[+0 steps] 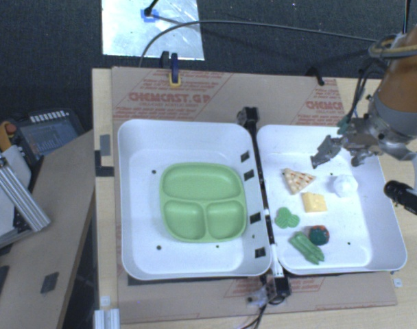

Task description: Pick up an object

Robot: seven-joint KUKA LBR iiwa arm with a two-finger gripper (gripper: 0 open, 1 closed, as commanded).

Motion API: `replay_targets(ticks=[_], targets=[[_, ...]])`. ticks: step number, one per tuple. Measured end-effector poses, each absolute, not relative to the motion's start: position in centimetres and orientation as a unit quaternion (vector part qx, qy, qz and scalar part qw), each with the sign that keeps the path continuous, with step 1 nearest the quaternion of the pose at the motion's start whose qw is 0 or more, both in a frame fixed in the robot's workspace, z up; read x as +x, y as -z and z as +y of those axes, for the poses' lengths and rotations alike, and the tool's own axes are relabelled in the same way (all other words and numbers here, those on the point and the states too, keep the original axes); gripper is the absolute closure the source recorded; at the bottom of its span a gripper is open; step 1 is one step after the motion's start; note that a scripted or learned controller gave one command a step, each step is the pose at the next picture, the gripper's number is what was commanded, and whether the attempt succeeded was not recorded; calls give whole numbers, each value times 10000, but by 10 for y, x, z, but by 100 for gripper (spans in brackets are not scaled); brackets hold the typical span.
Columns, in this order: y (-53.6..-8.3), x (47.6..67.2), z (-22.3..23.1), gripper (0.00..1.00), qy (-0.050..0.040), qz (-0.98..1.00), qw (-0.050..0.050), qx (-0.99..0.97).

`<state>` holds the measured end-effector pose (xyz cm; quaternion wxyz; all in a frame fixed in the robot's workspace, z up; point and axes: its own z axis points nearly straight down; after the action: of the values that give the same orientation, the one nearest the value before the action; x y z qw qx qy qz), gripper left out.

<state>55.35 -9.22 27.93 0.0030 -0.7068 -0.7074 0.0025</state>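
Below the claw point(340, 153) lies a waffle wedge point(298, 180).

Wedge point(298, 180): tan, latticed, flat; right bin, 10 o'clock.
Cube point(314, 202): yellow, centre.
Disc point(287, 218): green, 8 o'clock.
Pod point(306, 247): green, 6 o'clock.
Ball point(319, 234): red-green, touching pod.
Lump point(343, 184): white, 2 o'clock.

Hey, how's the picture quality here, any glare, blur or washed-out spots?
Camera view: soft and grainy overall; the foil sheet at top glares brightly; the white lump nearly vanishes against the right bin; the pincer is dark and slightly blurred; the green tray reads clearly, with faint shadows.
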Motion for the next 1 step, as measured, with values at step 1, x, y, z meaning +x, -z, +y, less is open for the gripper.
replay_targets(ticks=[1], targets=[[-284,555,-92,0,5,-7081,-9,-7062]])
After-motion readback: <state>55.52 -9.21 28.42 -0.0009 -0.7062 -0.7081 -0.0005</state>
